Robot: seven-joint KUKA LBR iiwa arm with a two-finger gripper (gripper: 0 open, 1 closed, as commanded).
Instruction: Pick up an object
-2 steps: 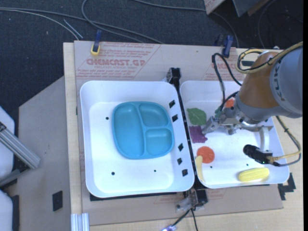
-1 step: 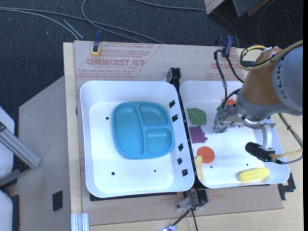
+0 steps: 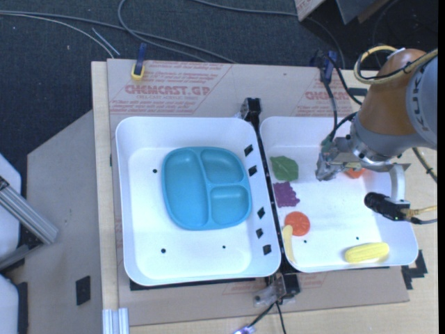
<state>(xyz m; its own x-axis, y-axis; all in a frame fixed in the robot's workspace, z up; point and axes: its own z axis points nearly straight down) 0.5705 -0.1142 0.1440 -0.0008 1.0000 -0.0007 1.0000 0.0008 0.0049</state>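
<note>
While the arm reaches in: pincer over the right bin; cannot tell its grip.
Green leaf toy: flat, crinkled, beside the pincer.
Purple piece: just below the leaf.
Corn cob: yellow, well apart, at the near wall.

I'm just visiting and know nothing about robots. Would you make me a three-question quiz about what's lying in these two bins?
1. True or false: the blue divided plate lies in the same bin as the corn cob.
2. Which item lies nearest the gripper? A) green leaf B) corn cob C) blue divided plate
3. Fill in: just below the purple item sits a round ____ piece.

Key: 1 false; 2 A; 3 orange.
</note>
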